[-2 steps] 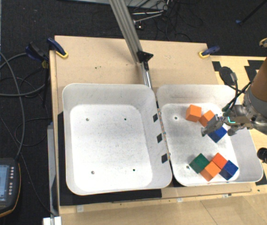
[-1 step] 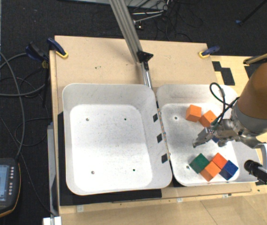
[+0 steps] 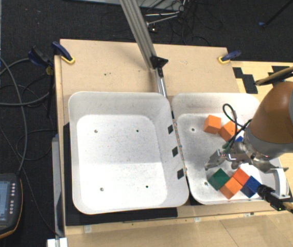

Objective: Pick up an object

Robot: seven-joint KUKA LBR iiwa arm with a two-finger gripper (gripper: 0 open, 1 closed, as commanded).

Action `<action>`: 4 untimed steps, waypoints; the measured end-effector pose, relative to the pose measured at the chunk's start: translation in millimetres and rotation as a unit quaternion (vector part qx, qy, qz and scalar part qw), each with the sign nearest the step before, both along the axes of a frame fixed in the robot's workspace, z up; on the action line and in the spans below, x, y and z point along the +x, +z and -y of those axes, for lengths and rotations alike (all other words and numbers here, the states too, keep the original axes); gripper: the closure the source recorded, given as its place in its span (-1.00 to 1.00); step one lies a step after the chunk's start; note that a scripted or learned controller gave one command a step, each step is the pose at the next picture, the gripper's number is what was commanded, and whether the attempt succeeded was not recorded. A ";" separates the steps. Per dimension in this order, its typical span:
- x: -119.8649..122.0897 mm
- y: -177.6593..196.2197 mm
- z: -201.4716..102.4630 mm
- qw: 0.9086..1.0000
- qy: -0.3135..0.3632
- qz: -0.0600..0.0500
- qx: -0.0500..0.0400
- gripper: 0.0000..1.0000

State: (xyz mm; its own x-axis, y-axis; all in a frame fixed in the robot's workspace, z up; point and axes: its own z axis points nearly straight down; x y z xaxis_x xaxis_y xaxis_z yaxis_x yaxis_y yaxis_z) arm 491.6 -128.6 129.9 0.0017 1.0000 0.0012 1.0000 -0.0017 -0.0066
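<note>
Two shallow white bins sit side by side on the wooden bench: the left bin (image 3: 84, 138) and the right bin (image 3: 192, 112). The arm (image 3: 277, 120), grey with an orange band above the wrist, reaches in from the right side of the view and hangs over the right bin. The gripper (image 3: 217, 161) points toward the left and slightly down, low over the bin floor. Its two metal fingers (image 3: 213, 158) stand spread apart, and no object sits between them.

All blocks lie in the right bin. A green block (image 3: 219, 179) lies just below the fingertips, close to them; contact cannot be confirmed. An orange block (image 3: 231, 187) touches the right side of the green block. A red-orange block (image 3: 241, 176) sits just above and to the right of that one, tucked under the gripper body. A blue block (image 3: 250, 187) lies at the right end of this cluster, near the front wall of the bin. Another orange block (image 3: 213, 123) lies above the gripper, well clear of the fingers. A second orange block (image 3: 227, 131) lies beside it, closer to the wrist, partly crossed by a black cable (image 3: 229, 112) that loops off the arm.

A grey metal pole (image 3: 138, 27) slants across the bench, well above and to the left of the gripper
</note>
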 end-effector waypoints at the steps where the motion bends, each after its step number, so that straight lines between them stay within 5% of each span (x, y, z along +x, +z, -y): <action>1: 0.1 -36.0 -0.2 1.000 0.000 0.003 -0.001 -1.00; 2: 1.5 -24.2 -0.2 1.000 0.000 0.005 -0.001 1.00; 4: 5.3 81.6 -0.3 1.000 0.002 0.006 -0.002 1.00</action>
